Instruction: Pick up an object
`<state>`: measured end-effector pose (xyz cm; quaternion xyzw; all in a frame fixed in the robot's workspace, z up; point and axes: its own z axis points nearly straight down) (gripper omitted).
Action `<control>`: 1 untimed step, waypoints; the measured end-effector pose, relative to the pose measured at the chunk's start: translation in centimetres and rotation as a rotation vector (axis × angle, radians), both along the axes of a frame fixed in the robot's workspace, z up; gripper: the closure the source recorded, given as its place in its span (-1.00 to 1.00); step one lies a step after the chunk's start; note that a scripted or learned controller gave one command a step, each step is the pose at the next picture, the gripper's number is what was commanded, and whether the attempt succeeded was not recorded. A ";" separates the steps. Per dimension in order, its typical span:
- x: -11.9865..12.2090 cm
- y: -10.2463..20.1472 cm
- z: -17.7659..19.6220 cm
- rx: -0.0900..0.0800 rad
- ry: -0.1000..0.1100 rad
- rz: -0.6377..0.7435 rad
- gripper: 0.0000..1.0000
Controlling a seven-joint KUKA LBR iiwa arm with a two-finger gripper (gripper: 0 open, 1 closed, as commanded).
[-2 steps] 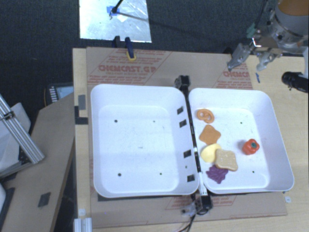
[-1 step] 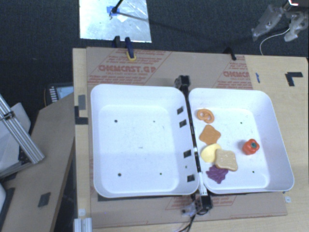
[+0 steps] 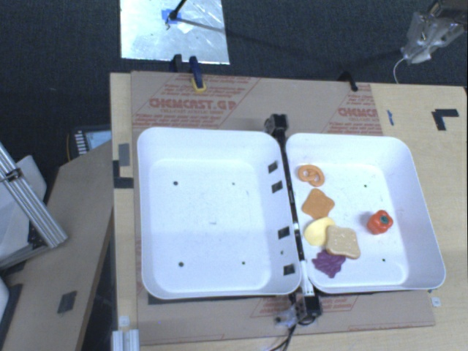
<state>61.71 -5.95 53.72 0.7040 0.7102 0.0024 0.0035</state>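
The right bin (image 3: 409, 168) holds several toy foods. A pretzel (image 3: 310, 174) lies near its left wall, with a brown-orange slice (image 3: 317, 204) just below it. A yellow piece (image 3: 316, 232), a slice of toast (image 3: 343, 242) and a purple grape bunch (image 3: 329, 263) crowd together at the front left. A red-orange fruit with a green top (image 3: 379, 222) sits alone toward the right. My gripper (image 3: 428, 36) hangs high at the top right of the view, beyond the bench's far edge and well away from the bins.
The left bin (image 3: 146, 196) sits beside the right one, joined by a black divider with clips (image 3: 285, 196). A shiny metal plate (image 3: 174, 20) lies on the dark floor behind. A metal rail (image 3: 29, 203) stands at the left.
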 end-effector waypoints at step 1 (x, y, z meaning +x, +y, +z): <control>-1.4 8.1 -4.9 0.003 0.011 0.001 1.00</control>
